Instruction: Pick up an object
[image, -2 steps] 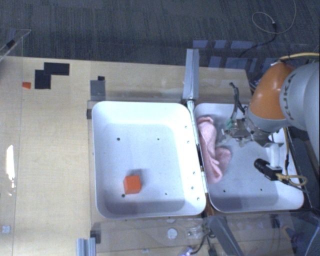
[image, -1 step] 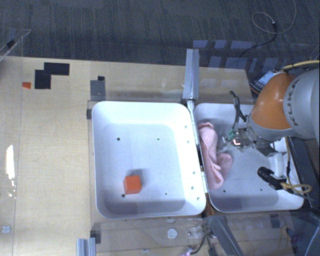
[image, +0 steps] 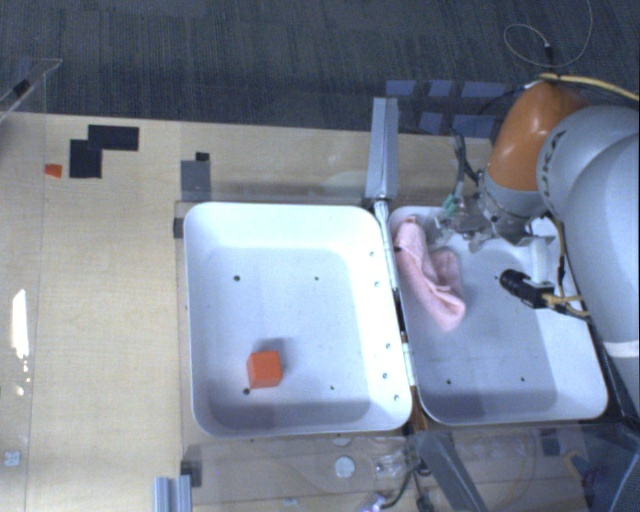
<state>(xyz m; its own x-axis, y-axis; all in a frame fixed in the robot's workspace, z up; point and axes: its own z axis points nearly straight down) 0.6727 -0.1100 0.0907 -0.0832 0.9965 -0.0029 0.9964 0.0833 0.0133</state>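
Camera view puts the tool (image: 462, 222) low at the right bin's (image: 520, 400) far edge, beside a crumpled pink cloth (image: 430, 275) along that bin's left wall; whether it is open I cannot tell. Best descend squarely over the cloth's thickest fold before closing.

We see our arm (image: 590, 200) as broad, rounded light-grey shells with a smooth matte finish. An orange dome-shaped band (image: 525, 135) sits above the wrist. Below it the wrist hardware (image: 480, 215) is darker grey metal, with thin cables (image: 545, 45) looping above and a black connector (image: 525, 287) trailing wires.
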